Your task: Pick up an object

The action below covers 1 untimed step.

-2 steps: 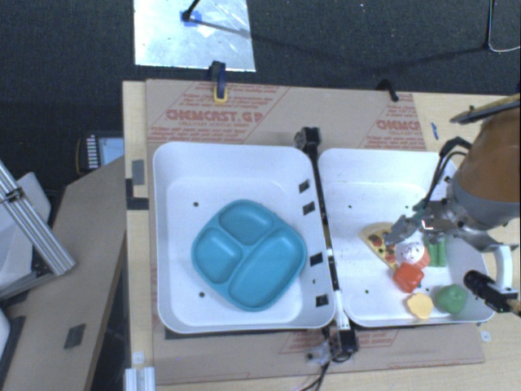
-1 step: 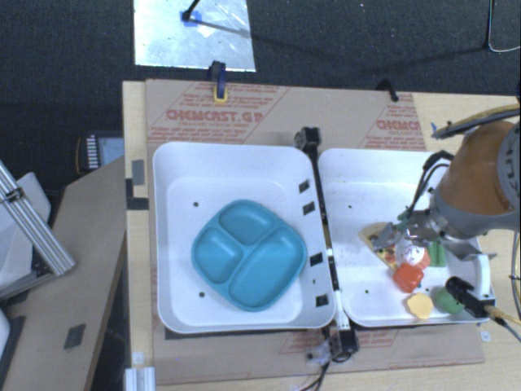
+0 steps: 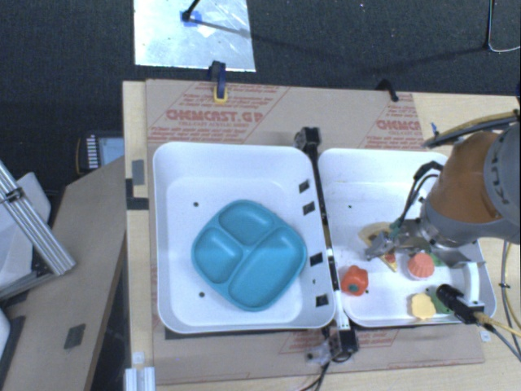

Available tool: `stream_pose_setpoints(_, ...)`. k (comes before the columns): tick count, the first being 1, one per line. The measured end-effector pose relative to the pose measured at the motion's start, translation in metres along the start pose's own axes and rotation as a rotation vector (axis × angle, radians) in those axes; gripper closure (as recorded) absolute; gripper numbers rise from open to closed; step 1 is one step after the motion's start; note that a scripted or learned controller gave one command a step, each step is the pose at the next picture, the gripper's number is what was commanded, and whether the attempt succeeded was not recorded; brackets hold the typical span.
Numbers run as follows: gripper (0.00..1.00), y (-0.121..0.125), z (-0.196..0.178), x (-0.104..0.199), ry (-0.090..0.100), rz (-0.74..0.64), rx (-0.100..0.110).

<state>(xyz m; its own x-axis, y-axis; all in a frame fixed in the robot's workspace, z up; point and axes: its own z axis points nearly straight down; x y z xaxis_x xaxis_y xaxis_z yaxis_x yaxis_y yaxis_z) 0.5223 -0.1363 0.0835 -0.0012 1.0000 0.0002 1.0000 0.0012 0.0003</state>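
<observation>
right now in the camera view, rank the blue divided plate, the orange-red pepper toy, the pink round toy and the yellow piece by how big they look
1. blue divided plate, by far the largest
2. pink round toy and orange-red pepper toy, too alike to rank
3. yellow piece, slightly smaller, though partly hidden, so unsure

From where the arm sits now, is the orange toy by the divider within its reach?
Probably yes. The orange toy lies in the open in the right bin, just left of the gripper, with nothing on top of it. The divider close beside it may crowd the approach.
</observation>
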Motion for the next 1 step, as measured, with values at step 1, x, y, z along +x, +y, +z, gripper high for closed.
stream_pose_setpoints(1, 1.00, 0.0005, -0.0113, 0.0001, 0.000, 0.000, -0.001)
